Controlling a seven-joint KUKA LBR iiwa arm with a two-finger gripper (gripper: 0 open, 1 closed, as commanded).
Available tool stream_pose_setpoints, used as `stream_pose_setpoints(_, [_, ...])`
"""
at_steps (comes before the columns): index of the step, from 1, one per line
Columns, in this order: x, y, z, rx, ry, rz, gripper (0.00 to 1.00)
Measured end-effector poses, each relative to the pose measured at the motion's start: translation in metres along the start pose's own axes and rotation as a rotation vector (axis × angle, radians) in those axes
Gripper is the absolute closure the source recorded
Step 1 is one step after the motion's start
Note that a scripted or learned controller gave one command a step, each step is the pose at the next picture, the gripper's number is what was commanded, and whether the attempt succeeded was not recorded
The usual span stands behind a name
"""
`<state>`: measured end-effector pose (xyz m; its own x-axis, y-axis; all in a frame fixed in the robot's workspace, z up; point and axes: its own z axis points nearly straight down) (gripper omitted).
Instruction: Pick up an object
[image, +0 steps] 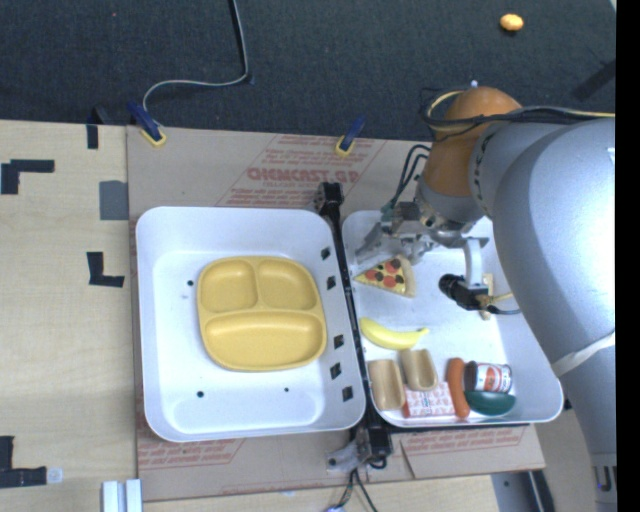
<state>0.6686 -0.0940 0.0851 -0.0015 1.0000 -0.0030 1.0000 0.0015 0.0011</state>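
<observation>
The bench (60, 300) (cardboard-topped) bears two white bins, left bin (165, 300) beside right bin (535, 385).

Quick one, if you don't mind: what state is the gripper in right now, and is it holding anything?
Gripper: low over the right bin, just above the pizza slice; open or shut cannot be told, and nothing shows held in it.

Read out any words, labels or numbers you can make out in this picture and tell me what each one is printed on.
"CHEMCAST" in red, on the brown cardboard sheet under the bins; the letters after it and the smaller red lines beneath are too blurred to read.
Label on the small can in the right bin: too small to read.
Red-and-white print on the packet beside it: unreadable.
</observation>
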Motion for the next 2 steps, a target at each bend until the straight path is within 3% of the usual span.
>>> stream_pose_setpoints(2, [-0.0002,0.0001,0.0,0.0,0.0,-0.001,0.0])
